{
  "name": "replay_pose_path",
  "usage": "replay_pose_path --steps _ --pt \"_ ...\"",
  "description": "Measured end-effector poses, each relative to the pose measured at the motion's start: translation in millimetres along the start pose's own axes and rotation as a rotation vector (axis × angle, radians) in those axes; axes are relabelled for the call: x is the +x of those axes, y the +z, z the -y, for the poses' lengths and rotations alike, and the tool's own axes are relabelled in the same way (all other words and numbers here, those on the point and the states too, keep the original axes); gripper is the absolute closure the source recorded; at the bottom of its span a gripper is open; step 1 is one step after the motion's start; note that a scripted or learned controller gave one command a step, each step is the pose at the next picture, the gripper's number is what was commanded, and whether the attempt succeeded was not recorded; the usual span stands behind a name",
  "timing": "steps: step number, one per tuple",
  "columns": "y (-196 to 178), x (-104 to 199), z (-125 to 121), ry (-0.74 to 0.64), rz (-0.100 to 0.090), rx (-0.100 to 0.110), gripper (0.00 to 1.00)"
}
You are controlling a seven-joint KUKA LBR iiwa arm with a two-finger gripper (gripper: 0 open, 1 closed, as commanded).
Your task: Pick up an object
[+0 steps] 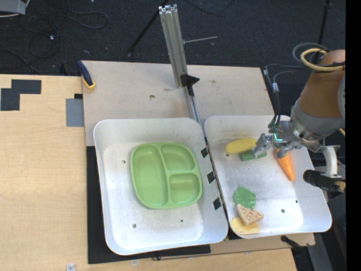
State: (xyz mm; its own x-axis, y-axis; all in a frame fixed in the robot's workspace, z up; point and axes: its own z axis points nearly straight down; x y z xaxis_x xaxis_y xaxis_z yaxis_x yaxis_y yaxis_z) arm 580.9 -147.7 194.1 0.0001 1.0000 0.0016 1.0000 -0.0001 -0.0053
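Two white bins side by side on the bench. Left bin: a green tray with three compartments, lying near the middle, bare floor all round it, widest along the near and left walls. Right bin: five small items. Yellow piece toward the far left part, just beside a small green block. Carrot right of those, lying lengthwise toward the near-right, close to the right wall. Green leaf and a pizza wedge in the near left corner, wedge partly over a pale yellow disc at the bin's lip. Open floor in the centre and near right of this bin.

Arm comes in from the right over the far right corner. Gripper sits low over the bin, its tip at the green block's right end, between yellow piece and carrot. Fingers too small and cluttered to read; cannot tell how far apart they are or whether anything is pinched.

Upright metal post stands behind the seam between the bins.
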Motion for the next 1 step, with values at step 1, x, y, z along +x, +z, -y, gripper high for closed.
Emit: replay_pose_path --steps 1 --pt "-0.9 -0.1 -0.6 0.000 0.000 -0.002 0.00"
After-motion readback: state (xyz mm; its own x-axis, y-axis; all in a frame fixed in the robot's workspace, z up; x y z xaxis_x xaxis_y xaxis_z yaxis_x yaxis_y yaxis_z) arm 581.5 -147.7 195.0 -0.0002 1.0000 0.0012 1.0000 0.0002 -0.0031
